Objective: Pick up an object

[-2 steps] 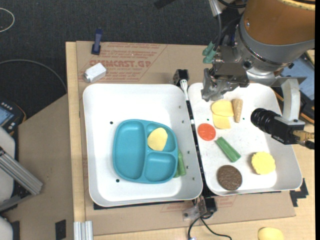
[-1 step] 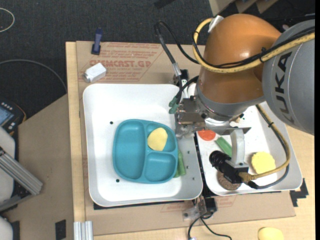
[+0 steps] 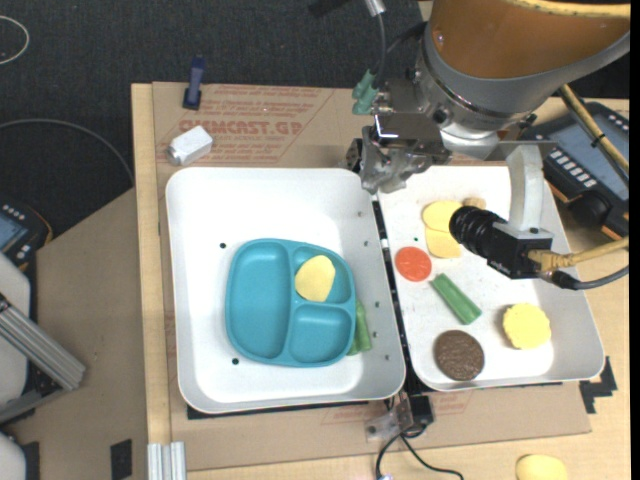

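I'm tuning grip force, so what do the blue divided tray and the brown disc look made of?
The blue divided tray looks like moulded plastic, smooth with a slight sheen and rounded compartment walls. The brown disc looks matte and speckled, probably a plastic or rubbery toy food piece; the view leaves its hardness open.

- The arm (image 3: 520,28) is a thick rounded body, orange-brown on its broad upper band and smooth grey below it.
- Under the grey ring hangs a cluttered metal gripper (image 3: 392,163), silver and dark, with small teal fittings beside it.
- A dark cable (image 3: 385,38) runs up from the wrist.
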Robot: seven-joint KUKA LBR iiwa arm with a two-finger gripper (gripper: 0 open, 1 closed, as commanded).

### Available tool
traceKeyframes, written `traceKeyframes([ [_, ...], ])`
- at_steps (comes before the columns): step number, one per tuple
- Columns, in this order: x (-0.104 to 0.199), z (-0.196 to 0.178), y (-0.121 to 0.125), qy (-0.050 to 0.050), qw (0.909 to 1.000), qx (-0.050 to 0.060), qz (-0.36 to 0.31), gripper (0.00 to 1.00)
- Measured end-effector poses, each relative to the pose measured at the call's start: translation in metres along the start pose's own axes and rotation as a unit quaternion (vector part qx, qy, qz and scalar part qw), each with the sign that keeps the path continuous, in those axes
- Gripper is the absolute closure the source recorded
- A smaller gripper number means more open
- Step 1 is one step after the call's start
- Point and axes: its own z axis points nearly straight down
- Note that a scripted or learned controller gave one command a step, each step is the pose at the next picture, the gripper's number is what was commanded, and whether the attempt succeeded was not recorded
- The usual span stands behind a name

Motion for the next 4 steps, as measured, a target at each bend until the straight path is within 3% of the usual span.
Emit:
traceKeyframes([
  [1, -0.033, 0.119, -0.013, -0.005, 0.9998, 0.016, 0.005, 1.00],
  [2, -0.018, 0.272, -0.018, -0.005, 0.9998, 0.018, 0.002, 1.00],
  [3, -0.090, 0.251, 0.060, -0.005, 1.0000, 0.006, 0.006, 1.00],
  [4, -0.057, 0.210, -0.016, -0.002, 0.9999, 0.011, 0.000, 1.00],
])
